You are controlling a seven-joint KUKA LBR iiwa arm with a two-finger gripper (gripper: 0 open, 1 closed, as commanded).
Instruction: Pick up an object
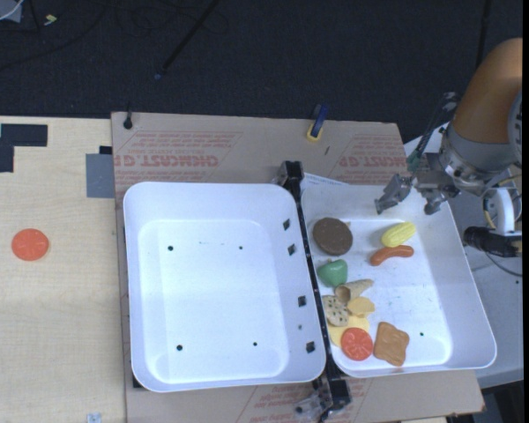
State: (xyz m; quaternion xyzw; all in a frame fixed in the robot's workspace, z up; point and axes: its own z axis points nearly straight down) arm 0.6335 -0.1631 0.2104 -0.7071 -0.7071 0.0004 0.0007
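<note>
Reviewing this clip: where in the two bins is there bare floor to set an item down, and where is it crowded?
The left bin floor is bare wall to wall. In the right bin, free floor lies right of the orange sausage and toast. It is crowded along the divider, from brown disc to tomato slice.

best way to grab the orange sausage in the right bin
Grip the orange sausage across its narrow middle, coming straight down from above. It lies flat and long, running roughly left to right, so the claw should close across its short width. Bare bin floor lies below it; the yellow corn sits close above, so keep that finger tight in.
</note>
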